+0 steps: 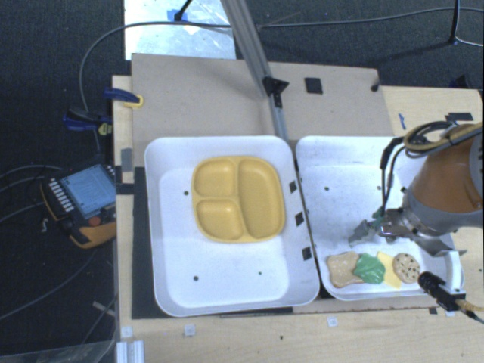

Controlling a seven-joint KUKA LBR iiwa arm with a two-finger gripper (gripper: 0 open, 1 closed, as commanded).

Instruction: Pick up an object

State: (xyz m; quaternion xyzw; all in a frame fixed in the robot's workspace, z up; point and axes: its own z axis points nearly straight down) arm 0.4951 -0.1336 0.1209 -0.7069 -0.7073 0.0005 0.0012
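The left bin [162, 278] carries one thing, a yellow divided plate [238, 199] lying flat toward its far edge, three compartments up, nothing in them. It is well apart from the arm and looks to play no part in this try.

The right bin [333, 169] holds the likely targets, bunched along its near edge: a tan toast-shaped piece [342, 268] nearest the near-left corner, a green leafy piece [370, 268] touching it on the right, a yellow wedge [390, 271] partly under the green one, and a round biscuit with dark chips [407, 266] beside that. They lie packed so closely that they touch or overlap.

The gripper [361, 234] hangs just behind this row, toward the bin's middle, with the grey wrist and orange-banded arm [446, 184] reaching in over the right edge. Nothing is seen between its fingers; whether they are spread or closed is too small and blurred to tell.

By my judgement the step in hand is the approach: nothing is lifted yet. The next move calls for coming forward and down onto one piece, most likely the green one or the toast, with the fingers spread enough to straddle it. The crowding stands in the way, since neighbours may be nudged or pinched along, and the bin's near wall leaves little room for a finger on that side.
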